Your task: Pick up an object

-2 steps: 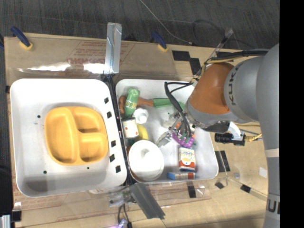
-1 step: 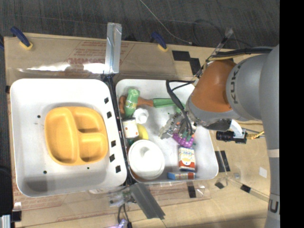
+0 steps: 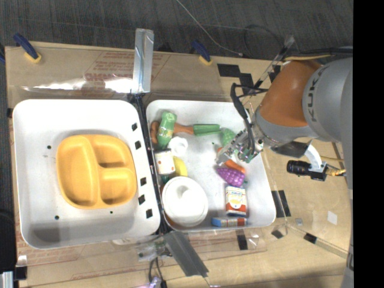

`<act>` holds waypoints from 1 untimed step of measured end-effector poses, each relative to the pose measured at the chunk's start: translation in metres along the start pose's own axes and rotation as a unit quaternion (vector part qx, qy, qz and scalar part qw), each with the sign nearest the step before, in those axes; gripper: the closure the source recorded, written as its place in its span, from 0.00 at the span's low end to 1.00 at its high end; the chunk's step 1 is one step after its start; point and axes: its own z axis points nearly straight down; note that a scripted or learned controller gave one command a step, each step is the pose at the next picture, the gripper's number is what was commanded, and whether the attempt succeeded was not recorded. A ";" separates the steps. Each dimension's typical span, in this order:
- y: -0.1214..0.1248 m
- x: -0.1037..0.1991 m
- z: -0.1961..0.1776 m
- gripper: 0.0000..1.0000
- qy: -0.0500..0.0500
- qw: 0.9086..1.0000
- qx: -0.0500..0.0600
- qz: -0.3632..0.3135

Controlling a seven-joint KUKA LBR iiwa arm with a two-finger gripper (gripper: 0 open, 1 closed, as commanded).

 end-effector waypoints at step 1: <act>0.051 0.028 -0.099 1.00 -0.002 1.000 -0.003 0.023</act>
